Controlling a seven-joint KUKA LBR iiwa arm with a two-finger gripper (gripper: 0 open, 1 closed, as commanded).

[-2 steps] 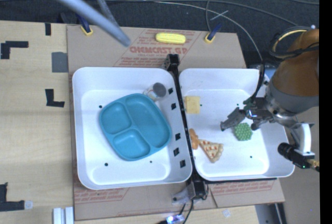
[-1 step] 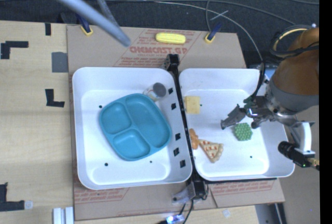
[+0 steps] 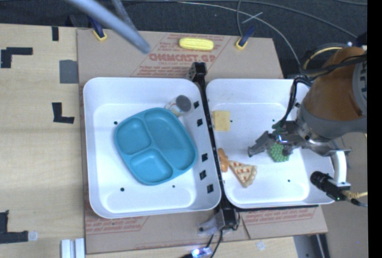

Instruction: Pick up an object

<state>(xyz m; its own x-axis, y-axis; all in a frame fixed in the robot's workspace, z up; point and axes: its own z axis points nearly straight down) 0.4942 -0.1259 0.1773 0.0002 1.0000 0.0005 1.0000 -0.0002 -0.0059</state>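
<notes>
Hand [image 3: 270,146] lowered into the right bin [image 3: 262,91], a green object [image 3: 279,152] seen just beside its dark fingers, grip state not discernible, waffle [image 3: 243,172] nearby, blue tray [image 3: 155,144] laid in the left bin [image 3: 98,131].

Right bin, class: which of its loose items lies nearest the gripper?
The green item, right at the gripper; the yellow square and waffle piece lie farther left.
</notes>
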